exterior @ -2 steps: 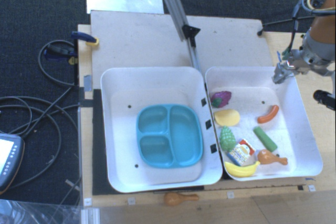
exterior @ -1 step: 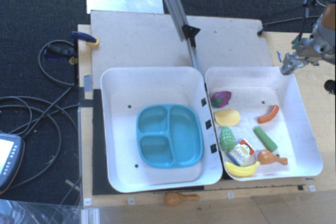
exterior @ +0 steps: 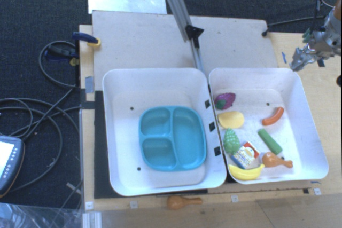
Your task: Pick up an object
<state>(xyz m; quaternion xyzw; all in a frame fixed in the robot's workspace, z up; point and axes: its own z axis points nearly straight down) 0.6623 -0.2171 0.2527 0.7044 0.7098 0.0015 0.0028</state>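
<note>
The right bin holds several toy foods: purple grapes, a yellow lemon, a red sausage, a green cucumber, a knobbly green vegetable, a small carton, a banana and a brown drumstick. My gripper hangs at the right bin's far right corner, above its rim and apart from all the toys. Nothing shows in it.
The left bin holds a teal divided plate. An orange toy drumstick lies on the bench in front of the bins. A slanted metal pole crosses the back. Cables trail on the left floor.
</note>
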